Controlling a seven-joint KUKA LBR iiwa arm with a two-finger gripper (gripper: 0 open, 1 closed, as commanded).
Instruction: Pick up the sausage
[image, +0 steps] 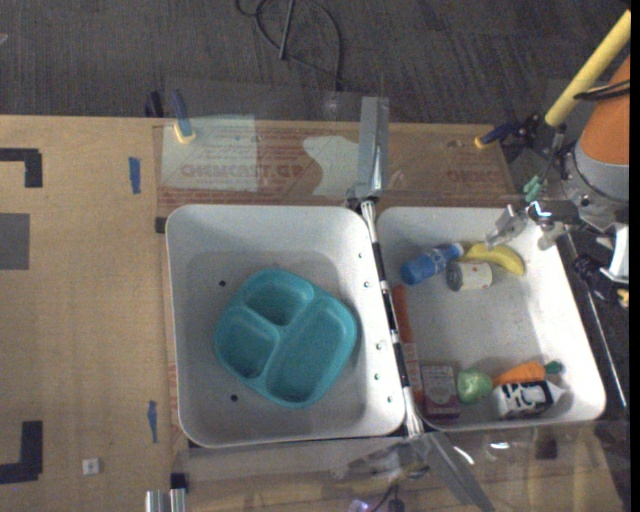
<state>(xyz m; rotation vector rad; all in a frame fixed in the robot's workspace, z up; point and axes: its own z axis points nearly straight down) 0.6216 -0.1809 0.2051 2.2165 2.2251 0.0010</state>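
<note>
Bench with two shallow white plastic bins side by side. Left bin (190, 250): one teal three-compartment plastic plate (286, 336), lying a little toward 5 o'clock of the bin's middle, clear of the walls. Right bin (580, 340) — contents by clock position from the bin's middle: at 9 o'clock, a slim orange-red sausage (401, 313) lying lengthwise against the left wall, just beside the divider between the bins and apart from every other item; at 11 o'clock, a blue plastic bottle with a white cap (430, 265) on its side; at 12 o'clock, a small grey cylindrical can (468, 277) touching or nearly touching a yellow banana (497, 259) just beyond it; at 7 o'clock, a small reddish-brown carton (439, 389) near the front wall; at 6 o'clock, a round green fruit (474, 384) just beside the carton; at 5 o'clock, an orange carrot (525, 373) resting over a black-and-white box (526, 398). Grey arm with orange band enters at 2 o'clock of the right bin; its two-finger gripper (520, 222) sits over the bin's far right corner, just above the banana's far end, well apart from the sausage — finger spacing cannot be told, and nothing is visibly between them.
</note>
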